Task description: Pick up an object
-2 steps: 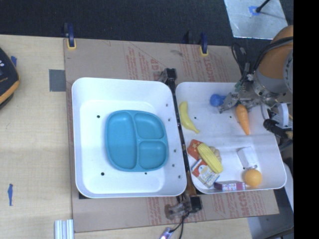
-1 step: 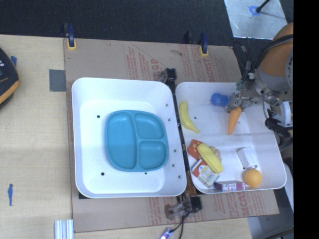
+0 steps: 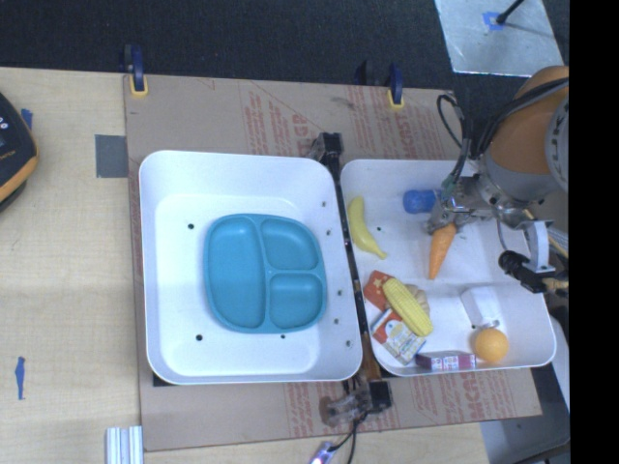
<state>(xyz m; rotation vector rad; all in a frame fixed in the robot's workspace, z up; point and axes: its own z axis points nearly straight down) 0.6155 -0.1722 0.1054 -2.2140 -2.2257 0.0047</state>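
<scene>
Pale wood forms the table [image 3: 58,288], with a brown cardboard sheet [image 3: 242,114] clamped on it by two blue clips at the far edge and dark carpet beyond. Two shallow white bins sit side by side on the cardboard.

From the right the grey arm [image 3: 527,148], orange-banded above the wrist, bends down over the far part of the right bin [image 3: 382,177]. Its end effector [image 3: 452,211] sits low, right at the top of a carrot [image 3: 440,250]; whether its fingers are spread or closed, and whether they grip anything, I cannot tell, since the metal parts blur together there.

The carrot is orange and tapered, lying with its thin tip toward the near side. Just left of the end effector lies a small blue round object [image 3: 419,200]. One yellow banana [image 3: 365,228] curves along the bin's left wall. Near the bin's near-left corner lie one ear of corn [image 3: 407,305], bumpy and yellow, on red-and-white packets [image 3: 390,332]. One orange ball-shaped fruit [image 3: 491,345] and a white blocky item [image 3: 481,307] sit near the right.

The left bin [image 3: 164,336] holds one smooth blue plate [image 3: 264,272] with three compartments.
</scene>
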